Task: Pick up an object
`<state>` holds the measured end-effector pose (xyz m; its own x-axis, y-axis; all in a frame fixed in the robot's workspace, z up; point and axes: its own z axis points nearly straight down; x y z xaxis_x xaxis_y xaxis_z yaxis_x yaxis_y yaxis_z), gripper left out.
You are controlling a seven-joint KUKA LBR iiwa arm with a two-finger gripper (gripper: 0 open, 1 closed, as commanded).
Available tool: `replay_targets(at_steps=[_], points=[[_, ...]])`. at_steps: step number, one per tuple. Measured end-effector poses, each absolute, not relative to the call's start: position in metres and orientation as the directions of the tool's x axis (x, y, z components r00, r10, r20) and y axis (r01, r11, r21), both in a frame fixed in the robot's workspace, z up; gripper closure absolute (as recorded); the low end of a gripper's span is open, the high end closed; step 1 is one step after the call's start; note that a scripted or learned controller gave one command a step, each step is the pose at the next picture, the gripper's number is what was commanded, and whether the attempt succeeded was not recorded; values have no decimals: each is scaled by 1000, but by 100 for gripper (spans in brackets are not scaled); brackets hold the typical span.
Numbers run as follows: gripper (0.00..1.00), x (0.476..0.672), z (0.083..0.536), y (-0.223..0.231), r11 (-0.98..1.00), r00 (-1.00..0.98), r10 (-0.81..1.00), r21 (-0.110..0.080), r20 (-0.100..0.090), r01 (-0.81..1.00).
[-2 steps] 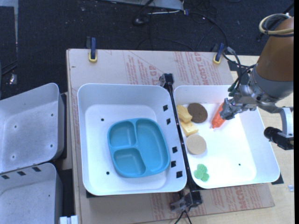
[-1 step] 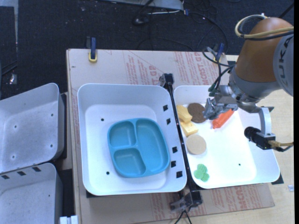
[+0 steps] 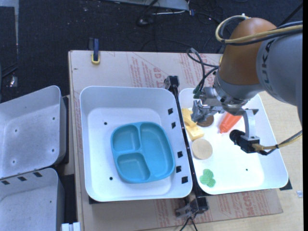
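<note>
- I see my gripper [image 3: 201,113] low in the right bin [image 3: 269,177], near its upper left corner and close to the wall shared with the left bin [image 3: 91,129]
- I cannot tell its finger state
- A yellow block [image 3: 193,129] lies just below the gripper, a brown round piece [image 3: 207,121] beside it, an orange carrot-like piece [image 3: 229,122] to the right
- A tan disc [image 3: 202,149] and green piece [image 3: 208,178] sit lower; the bin's lower right floor is open
- A blue divided tray [image 3: 142,152] fills the left bin's middle
</note>
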<state>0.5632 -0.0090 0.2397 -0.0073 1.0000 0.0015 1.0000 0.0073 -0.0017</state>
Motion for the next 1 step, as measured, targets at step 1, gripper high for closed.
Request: replay_targets(at_steps=[1], points=[[100,576,244,53,9,-9,1000,2,2,1000]])
